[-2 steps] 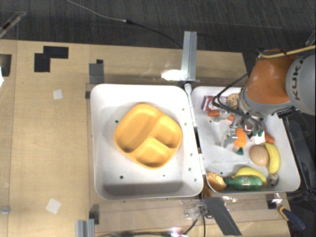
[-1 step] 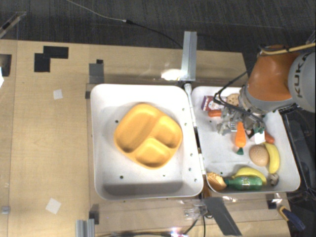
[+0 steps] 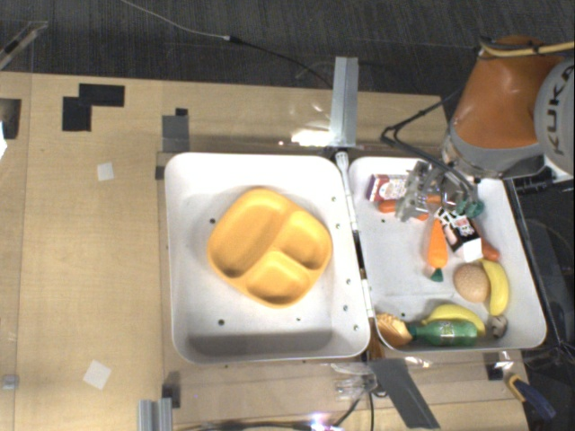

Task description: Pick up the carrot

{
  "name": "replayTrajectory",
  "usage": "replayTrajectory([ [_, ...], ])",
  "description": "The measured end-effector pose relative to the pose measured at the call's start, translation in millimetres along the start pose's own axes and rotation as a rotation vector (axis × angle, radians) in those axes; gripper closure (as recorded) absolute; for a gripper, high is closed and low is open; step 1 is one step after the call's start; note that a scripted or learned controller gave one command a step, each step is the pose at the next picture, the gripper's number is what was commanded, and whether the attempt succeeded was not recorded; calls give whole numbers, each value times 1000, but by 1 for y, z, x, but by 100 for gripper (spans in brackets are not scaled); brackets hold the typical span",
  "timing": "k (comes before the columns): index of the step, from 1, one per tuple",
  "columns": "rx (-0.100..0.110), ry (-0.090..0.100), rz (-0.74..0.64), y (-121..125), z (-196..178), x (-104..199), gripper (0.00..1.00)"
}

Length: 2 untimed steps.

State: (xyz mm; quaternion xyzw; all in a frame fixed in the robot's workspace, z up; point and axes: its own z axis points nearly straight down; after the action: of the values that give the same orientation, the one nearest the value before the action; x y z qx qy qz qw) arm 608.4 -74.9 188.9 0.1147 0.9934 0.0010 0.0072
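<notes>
The carrot (image 3: 437, 243) is orange with a green end and lies roughly upright in the middle of the right bin (image 3: 395, 268). It rests on the bin floor with nothing gripping it. My gripper (image 3: 422, 197) hangs over the bin's upper part, just above and slightly left of the carrot's top end. The grey arm with its orange band (image 3: 503, 106) comes in from the upper right.
A red and white packet (image 3: 386, 189) lies left of the gripper. A small black and white box (image 3: 461, 227) touches the carrot's right side. A brown round fruit (image 3: 471, 282), two bananas (image 3: 496, 287), and a green item (image 3: 446, 332) crowd the bin's lower right. The left bin (image 3: 193, 321) holds a yellow divided plate (image 3: 269, 245).
</notes>
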Motion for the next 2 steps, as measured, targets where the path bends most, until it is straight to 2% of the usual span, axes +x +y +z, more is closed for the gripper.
replayTrajectory([
  [1,0,12,-8,63,3,49,100],
  [2,3,1,204,-17,-52,36,100],
])
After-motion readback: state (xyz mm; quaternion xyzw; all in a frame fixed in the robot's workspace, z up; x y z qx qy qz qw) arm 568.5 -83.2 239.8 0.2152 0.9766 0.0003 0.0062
